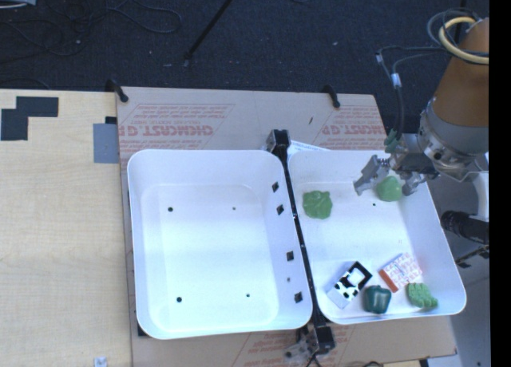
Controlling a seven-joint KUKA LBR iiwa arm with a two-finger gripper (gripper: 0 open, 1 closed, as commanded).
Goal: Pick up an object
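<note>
My gripper [390, 182] hangs over the back right part of the right bin [435, 230]. A pale green rounded object [390, 191] sits between its two grey fingers [366, 179], which press against its sides. In the same bin, a green lumpy object [317, 204] lies near the divider. A black-and-white patterned block [349, 284], a dark green pepper-like piece [377, 299], a red-and-white packet [399, 270] and a light green leafy piece [421, 296] are grouped at the front.
The left bin [148, 238] stands beside the right one, with a black clip strip [289, 230] along their shared edge. Both rest on a cardboard sheet [200, 122]. A wooden bench top [56, 238] extends to the left.
</note>
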